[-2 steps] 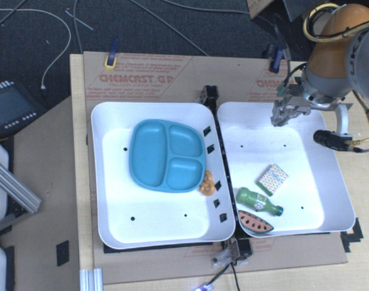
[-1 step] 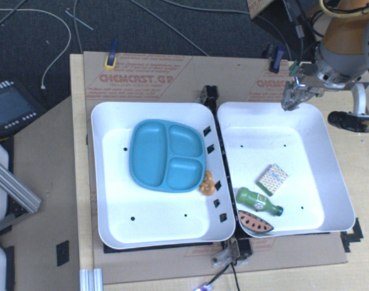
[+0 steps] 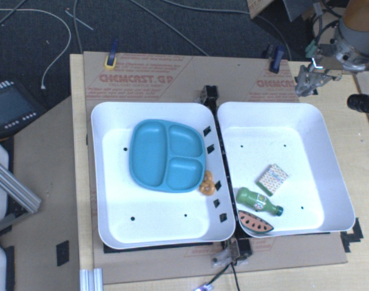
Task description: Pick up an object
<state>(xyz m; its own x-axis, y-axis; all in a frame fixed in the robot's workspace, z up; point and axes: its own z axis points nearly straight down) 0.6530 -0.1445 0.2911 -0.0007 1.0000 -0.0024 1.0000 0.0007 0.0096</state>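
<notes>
Gripper parked beyond the bins, nothing picked yet.

The gripper (image 3: 308, 80) hangs past the right white bin's (image 3: 330, 156) far rim; I cannot tell its state. The green plastic bottle (image 3: 258, 200), small patterned box (image 3: 273, 179) and watermelon slice toy (image 3: 255, 223) crowd the near corner, leaving open floor for descent.
</notes>
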